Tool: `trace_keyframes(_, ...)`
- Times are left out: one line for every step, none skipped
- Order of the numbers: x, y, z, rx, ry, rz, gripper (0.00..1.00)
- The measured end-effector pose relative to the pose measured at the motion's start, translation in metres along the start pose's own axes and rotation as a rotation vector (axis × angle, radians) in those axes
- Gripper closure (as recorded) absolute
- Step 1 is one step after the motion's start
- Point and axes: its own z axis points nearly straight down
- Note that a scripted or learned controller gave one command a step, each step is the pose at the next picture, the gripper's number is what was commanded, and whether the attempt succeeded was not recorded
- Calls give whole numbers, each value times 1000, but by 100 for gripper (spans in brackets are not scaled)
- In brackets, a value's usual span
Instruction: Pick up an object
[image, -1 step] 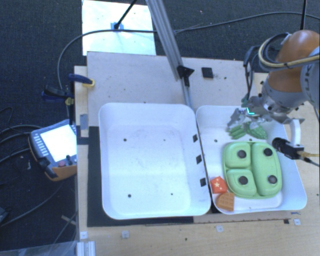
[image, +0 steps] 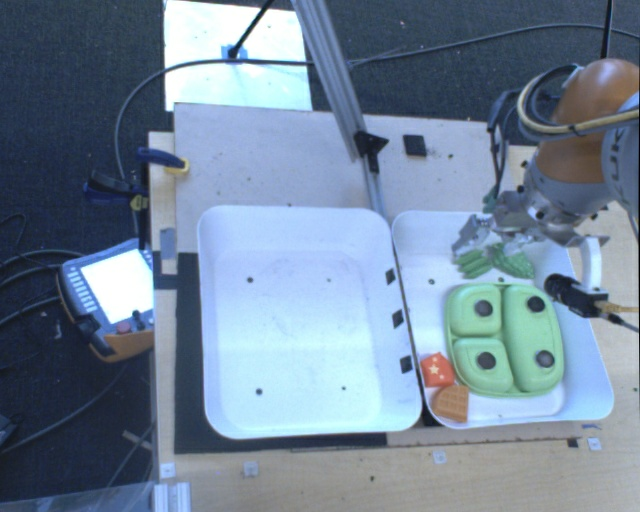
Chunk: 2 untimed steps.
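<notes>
The gripper (image: 487, 243) hangs low over the far end of the right bin (image: 600, 395); how wide it stands cannot be told. Just beside it lies a small green object (image: 508, 264), and nearer the camera sit a green tray (image: 505, 338), a red block (image: 437, 370) and an orange waffle piece (image: 452, 403).

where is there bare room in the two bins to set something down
The left bin offers open white floor from wall to wall. The right bin is crowded: the green tray takes its middle, the orange pieces sit at its near left corner, and the gripper hovers over green items at the back. A bare strip remains along its left wall.
</notes>
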Motion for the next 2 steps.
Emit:
trace_keyframes(4, -7, 46, 3, 0, 2, 0)
trace_keyframes(12, -2, 94, 4, 0, -1, 0)
